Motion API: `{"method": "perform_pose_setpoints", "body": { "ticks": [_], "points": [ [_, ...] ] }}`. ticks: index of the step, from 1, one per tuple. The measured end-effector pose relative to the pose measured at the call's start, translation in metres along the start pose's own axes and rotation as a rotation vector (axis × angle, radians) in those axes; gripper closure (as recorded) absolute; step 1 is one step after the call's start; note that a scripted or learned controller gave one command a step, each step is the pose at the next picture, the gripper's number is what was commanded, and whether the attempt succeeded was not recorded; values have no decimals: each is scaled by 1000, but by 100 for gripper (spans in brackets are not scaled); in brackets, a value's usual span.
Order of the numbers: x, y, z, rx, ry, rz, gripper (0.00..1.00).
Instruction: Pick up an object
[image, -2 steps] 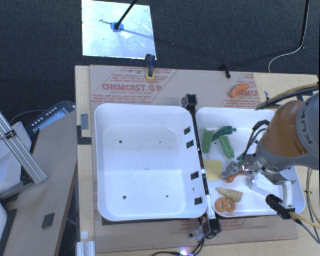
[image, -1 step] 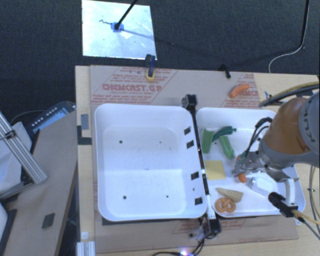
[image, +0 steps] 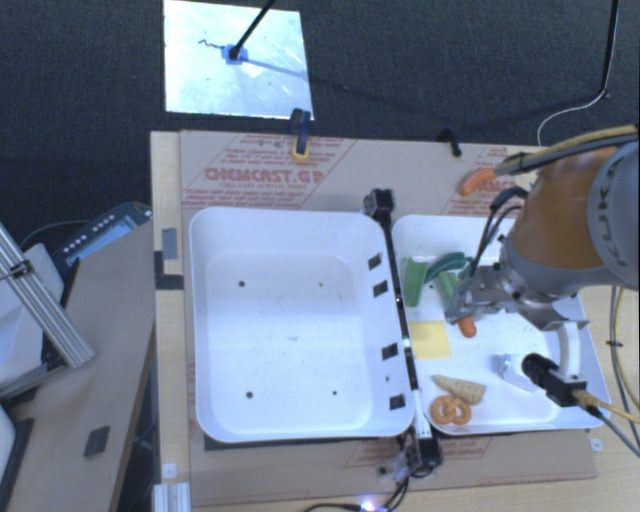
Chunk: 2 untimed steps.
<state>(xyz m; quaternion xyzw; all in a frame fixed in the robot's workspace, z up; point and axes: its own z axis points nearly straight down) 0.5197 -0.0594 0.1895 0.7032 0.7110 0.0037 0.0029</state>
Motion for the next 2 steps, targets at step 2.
{"method": "perform_pose_setpoints", "body": {
  "ticks": [2],
  "points": [
    [117,-15,-96,-1,3,-3,100]
  ]
}}
